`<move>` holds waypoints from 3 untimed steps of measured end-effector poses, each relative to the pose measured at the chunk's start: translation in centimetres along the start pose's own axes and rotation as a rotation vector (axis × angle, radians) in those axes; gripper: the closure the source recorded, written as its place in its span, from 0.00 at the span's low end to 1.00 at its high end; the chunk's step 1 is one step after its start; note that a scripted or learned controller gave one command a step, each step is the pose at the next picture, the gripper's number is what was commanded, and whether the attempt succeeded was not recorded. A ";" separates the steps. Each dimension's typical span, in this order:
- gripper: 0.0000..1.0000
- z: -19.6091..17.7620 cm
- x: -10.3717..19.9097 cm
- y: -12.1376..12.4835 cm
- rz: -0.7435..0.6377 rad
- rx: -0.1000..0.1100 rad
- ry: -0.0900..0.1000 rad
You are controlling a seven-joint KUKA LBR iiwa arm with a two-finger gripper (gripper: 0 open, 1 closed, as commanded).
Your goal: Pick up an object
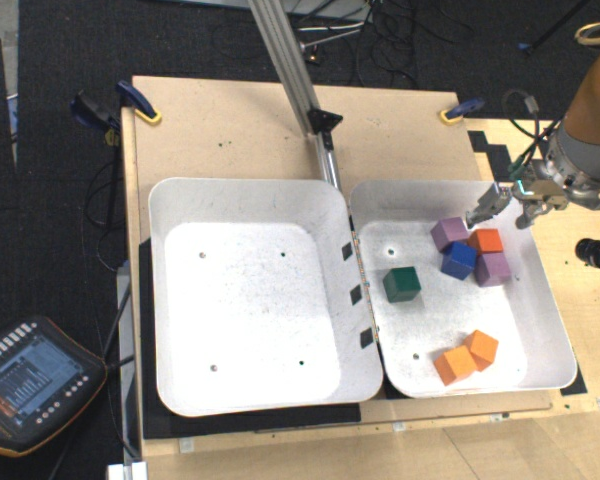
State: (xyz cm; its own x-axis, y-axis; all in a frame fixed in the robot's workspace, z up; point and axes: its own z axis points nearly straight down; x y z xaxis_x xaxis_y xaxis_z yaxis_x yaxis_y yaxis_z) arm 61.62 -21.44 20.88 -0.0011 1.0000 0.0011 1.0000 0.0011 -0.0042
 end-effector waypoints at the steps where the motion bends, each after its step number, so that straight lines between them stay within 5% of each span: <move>1: 0.00 -0.2 0.0 0.1 -0.001 -0.003 -0.002; 2: 0.00 6.2 -0.1 0.0 0.001 0.001 0.000; 3: 0.00 8.5 -0.3 0.6 0.000 -0.025 -0.009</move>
State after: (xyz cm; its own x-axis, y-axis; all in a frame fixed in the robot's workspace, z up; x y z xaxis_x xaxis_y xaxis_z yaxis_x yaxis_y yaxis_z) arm 62.24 -21.70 12.36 -0.0008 1.0000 -0.0077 0.9998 0.0010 0.0205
